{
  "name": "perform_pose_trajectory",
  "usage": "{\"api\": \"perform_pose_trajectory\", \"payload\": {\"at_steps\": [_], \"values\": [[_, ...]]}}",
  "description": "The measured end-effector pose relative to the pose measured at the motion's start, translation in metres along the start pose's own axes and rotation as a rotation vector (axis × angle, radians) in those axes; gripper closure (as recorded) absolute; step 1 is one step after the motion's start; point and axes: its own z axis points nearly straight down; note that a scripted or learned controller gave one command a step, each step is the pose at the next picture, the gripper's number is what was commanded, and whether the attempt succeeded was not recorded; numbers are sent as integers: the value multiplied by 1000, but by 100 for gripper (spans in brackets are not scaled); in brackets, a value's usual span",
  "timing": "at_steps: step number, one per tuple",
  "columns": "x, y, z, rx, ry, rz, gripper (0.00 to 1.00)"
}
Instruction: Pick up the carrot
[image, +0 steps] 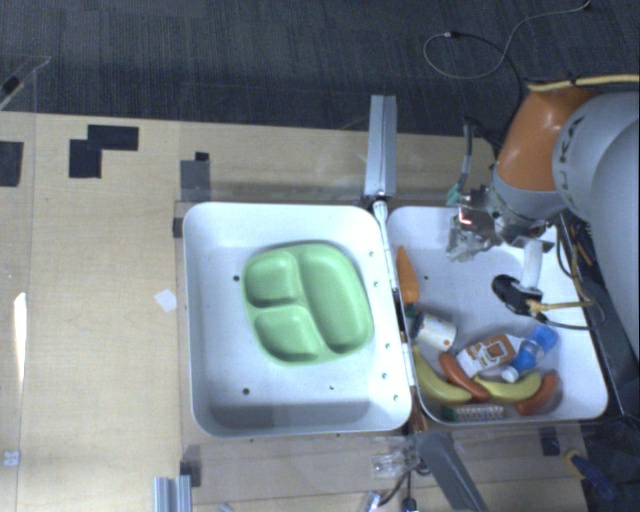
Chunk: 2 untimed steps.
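The carrot (406, 277) is a slim orange piece lying along the left wall of the right bin (440, 222), pointing toward the far end. My gripper (467, 240) hangs over the far part of that bin, to the right of the carrot and a little beyond it, apart from it. Nothing shows between the gripper and the bin floor beneath it.
A green divided plate (306, 301) lies in the left bin (210, 330). Near the right bin's front lie a white cup (436, 329), two bananas (440, 384), a red sausage (462, 373), a small carton (489, 353) and a blue-capped bottle (534, 346).
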Motion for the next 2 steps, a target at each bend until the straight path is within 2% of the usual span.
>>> {"api": "perform_pose_trajectory", "payload": {"at_steps": [1,2], "values": [[13,31,-74,-2,-1,73,100],[7,32,49,-2,0,196,100]]}}
